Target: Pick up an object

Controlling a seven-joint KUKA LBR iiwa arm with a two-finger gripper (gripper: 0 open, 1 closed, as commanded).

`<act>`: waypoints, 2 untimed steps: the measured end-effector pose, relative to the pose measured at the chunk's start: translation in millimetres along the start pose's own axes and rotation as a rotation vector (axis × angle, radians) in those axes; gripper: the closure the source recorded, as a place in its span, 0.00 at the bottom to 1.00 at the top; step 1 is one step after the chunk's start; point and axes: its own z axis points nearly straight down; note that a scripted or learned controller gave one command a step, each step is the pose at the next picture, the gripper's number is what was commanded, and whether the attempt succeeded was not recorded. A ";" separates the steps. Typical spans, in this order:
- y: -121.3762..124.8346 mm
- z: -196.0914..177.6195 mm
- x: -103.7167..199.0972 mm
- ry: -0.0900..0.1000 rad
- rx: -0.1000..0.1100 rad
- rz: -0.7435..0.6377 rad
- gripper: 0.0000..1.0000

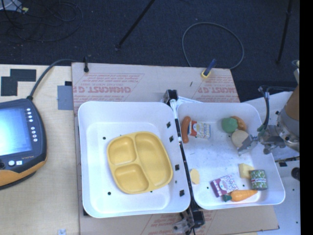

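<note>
Carrot (243,195) lengthwise left-right, tip rightward

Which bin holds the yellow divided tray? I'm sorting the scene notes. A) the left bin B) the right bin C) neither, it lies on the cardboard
A: the yellow divided tray lies flat in the left bin, while the right bin holds small food items.

Dark carpet (98,13) — loose cables (212,43)
</note>
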 end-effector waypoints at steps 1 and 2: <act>82.2 -21.7 2.3 -0.003 -0.012 -0.004 0.00; 116.9 46.3 4.3 -0.002 -0.006 -0.006 0.00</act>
